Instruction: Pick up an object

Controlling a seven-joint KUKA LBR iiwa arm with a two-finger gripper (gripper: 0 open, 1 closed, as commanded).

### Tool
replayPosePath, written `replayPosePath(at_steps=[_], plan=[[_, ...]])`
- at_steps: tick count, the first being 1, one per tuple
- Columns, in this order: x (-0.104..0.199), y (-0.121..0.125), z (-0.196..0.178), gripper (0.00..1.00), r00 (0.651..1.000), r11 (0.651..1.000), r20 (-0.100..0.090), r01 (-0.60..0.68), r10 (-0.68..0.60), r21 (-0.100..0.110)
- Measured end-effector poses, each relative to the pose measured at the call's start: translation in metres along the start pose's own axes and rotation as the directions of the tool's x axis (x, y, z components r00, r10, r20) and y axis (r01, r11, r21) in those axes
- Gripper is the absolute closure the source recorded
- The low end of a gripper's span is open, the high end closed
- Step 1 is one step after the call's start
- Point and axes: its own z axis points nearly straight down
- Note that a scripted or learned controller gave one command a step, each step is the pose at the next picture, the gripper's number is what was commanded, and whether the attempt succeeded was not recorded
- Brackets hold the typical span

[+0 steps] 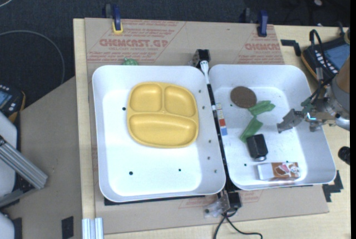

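My hand [300,119] hangs over the right-hand part of the right bin [317,138], coming in from the right edge of the view. I see one grey finger [288,120] reaching out to the left, with a small blue-green glint just behind it, but I cannot tell whether the fingers are spread or pressed together. Nothing shows between them, so I judge the hand to be carrying nothing.

Everything I could pick lies to the left of the hand, inside the same bin. Nearest is the black block [257,145], left and a little toward the near side, its long axis running roughly far to near. Just beyond it, further left, is the green pod [255,120], a long bent piece whose axis slants from far right down to near left; its near end comes just beside the block. The brown disc [243,96] sits at the far end of the pod, touching or nearly so. Near the bin's near rim lies a flat printed card [279,170], long axis left to right.

The left bin [111,138] carries a yellow divided plate [163,114], well apart from the hand across the ridge between the bins.

As I read it, the coming move turns on shifting left and slightly nearward toward the block, with the fingers closing across its short side.
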Motion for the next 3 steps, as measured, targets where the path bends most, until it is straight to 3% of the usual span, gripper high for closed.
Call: replayPosePath(at_steps=[1, 2, 3], plan=[[0.0, 0.001, -0.011, 1.0, 1.0, 1.0, 0.001, 0.001, -0.001, -0.003], [0.064, -0.015, -0.113, 1.0, 1.0, 1.0, 0.0, 0.009, -0.009, -0.013], [0.135, -0.017, -0.056, 1.0, 1.0, 1.0, -0.004, 0.008, -0.008, 0.006]])
